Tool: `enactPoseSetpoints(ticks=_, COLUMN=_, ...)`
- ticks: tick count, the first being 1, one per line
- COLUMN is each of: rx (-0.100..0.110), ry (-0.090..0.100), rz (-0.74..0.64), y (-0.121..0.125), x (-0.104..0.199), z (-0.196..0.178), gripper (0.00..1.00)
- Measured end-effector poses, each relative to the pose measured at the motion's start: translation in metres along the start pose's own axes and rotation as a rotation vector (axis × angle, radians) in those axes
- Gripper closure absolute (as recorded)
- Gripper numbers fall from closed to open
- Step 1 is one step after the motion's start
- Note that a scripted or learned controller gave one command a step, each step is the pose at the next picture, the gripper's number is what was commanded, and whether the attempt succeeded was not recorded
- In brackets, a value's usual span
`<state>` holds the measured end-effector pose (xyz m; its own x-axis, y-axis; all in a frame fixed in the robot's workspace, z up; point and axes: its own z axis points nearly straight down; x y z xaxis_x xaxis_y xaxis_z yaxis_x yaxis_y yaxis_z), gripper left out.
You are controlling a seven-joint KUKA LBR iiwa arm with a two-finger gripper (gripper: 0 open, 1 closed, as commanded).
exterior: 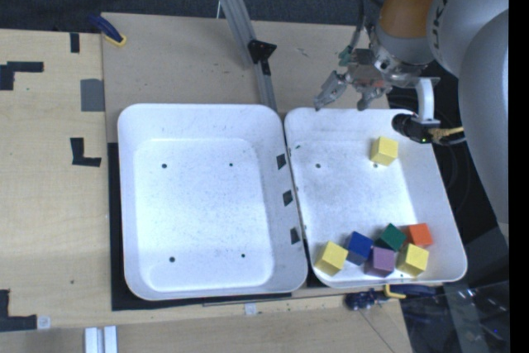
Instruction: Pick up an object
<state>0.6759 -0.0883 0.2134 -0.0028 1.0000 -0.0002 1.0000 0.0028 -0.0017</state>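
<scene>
the end effector [347,95] hangs over the right bin's [430,202] far rim, fingers apart, holding nothing. the nearest yellow cube [383,150] lies alone just beyond it. this looks like the approach step; next it must shift over and descend.

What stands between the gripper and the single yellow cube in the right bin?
Nothing visible does. The gripper hangs above the far rim of the right bin, its fingers spread and holding nothing. The yellow cube sits alone nearer the camera, bare bin floor around it. The other cubes are clustered at the near edge, away from this path.
</scene>
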Motion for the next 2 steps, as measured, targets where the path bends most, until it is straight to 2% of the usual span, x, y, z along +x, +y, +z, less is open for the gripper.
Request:
enactPoseSetpoints(ticks=1, rx=0.000, ry=-0.001, rz=0.000, y=0.000, x=0.000, z=0.000, gripper=0.00)
enactPoseSetpoints(ticks=2, rx=0.004, ry=-0.001, rz=0.002, y=-0.004, x=-0.008, z=0.048, gripper=0.00)
